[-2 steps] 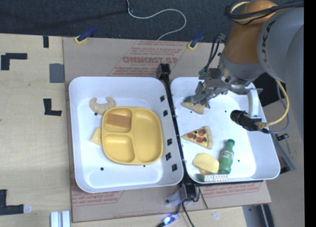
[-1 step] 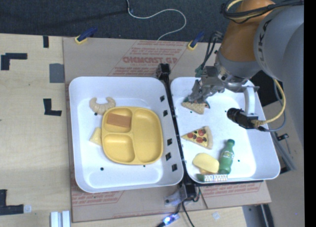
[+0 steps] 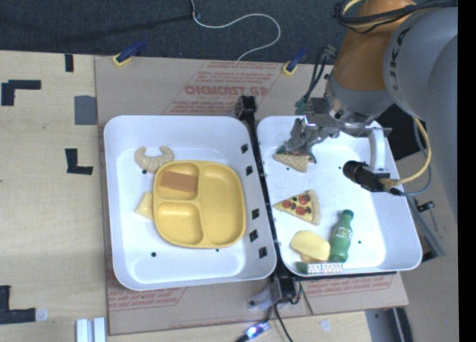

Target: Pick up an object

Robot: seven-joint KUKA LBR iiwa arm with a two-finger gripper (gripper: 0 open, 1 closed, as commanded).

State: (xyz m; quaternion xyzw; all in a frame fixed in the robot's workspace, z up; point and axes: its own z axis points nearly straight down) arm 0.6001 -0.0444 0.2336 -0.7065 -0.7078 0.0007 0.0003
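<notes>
In the right-hand shallow white plastic bin (image 3: 387,247), near its upper left corner, the grey two-finger tool (image 3: 302,142) sits low over a small tan wedge-shaped toy sandwich slice (image 3: 293,160). The tool's tip meets the upper edge of the wedge, or hangs just above it; contact cannot be confirmed from the slanted camera view. Whether the tool is released or clenched cannot be told, as its tip is seen end-on against the wedge.

Key relation: the wedge lies directly below the tool and slightly toward the near side of the bin. Its long axis runs roughly left to right, about parallel to the bin's far wall. Judgement: a straight descent with little lateral correction should suit, provided the grasp closes across the short dimension of the wedge.

Other candidates in the same bin lie farther off, toward the near edge: a triangular toy pizza slice with red toppings (image 3: 299,206), a pale yellow rounded toy piece (image 3: 309,244) and a small green toy bottle (image 3: 341,236), the last two touching or nearly so.

The left white bin (image 3: 123,136) holds a yellow divided plastic tray (image 3: 216,210), well apart from the tool.
</notes>
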